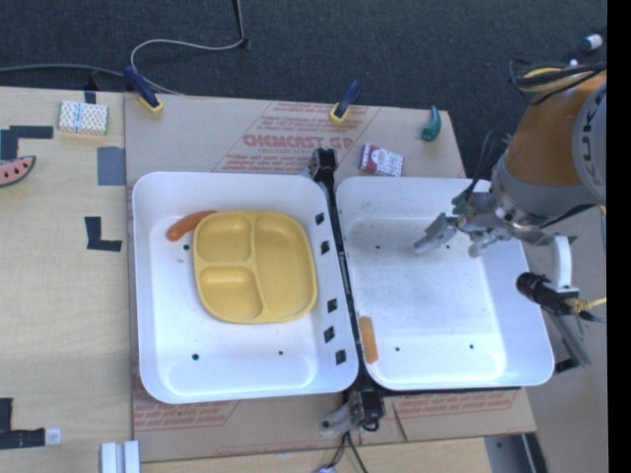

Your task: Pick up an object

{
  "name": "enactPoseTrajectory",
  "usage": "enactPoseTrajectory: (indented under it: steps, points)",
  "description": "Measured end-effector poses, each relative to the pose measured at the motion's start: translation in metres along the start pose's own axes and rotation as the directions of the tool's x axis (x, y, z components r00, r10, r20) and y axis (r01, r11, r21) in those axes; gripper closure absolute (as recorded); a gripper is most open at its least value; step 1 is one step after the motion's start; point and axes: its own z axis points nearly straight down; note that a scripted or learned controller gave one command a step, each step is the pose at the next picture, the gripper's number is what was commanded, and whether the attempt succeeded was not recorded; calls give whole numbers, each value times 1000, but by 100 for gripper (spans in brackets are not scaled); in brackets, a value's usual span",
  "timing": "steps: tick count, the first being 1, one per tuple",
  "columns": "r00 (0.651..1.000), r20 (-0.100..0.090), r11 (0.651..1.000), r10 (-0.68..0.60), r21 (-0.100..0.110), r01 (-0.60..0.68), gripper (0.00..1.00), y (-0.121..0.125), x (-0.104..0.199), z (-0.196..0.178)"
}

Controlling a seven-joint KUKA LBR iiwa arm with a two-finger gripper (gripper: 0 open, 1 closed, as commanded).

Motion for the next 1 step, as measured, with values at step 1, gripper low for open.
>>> enactPoseTrajectory:
  steps: [1]
  points:
    - [1000,1,1000,0,1,0,0,80,9,94]
